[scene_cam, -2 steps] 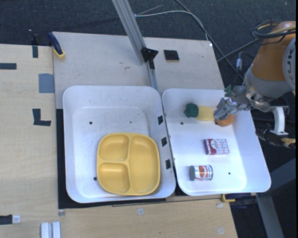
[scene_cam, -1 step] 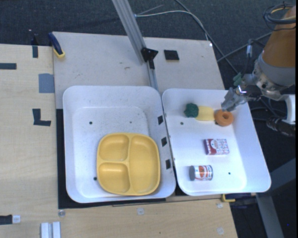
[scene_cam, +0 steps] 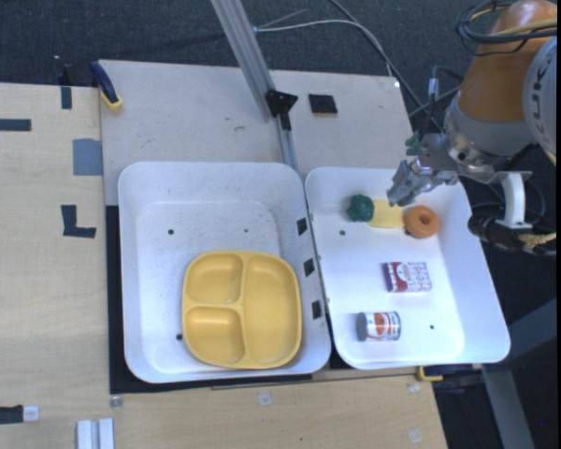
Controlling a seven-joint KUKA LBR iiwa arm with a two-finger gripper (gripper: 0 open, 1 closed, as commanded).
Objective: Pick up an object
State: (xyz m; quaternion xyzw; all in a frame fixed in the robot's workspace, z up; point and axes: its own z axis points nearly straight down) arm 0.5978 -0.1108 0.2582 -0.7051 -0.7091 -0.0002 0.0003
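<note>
5 small items sit in the right bin (scene_cam: 477,335): a yellow block (scene_cam: 387,216) at the upper end, with a green lump (scene_cam: 360,208) touching its left side and an orange ring (scene_cam: 421,222), doughnut-like, just beside its right. Lower down are a red-and-white packet (scene_cam: 407,276) and a tin can (scene_cam: 380,325) lying on its side. Gripper (scene_cam: 401,191) hangs right over the yellow block's top edge – approach or descent step, I'd judge, nothing lifted yet. Finger spread – can't tell, too blurred. Next move calls for a straight drop centred on the block, avoiding the 2 crowding neighbours. Left bin (scene_cam: 150,251) holds a yellow divided plate (scene_cam: 242,309).
</note>
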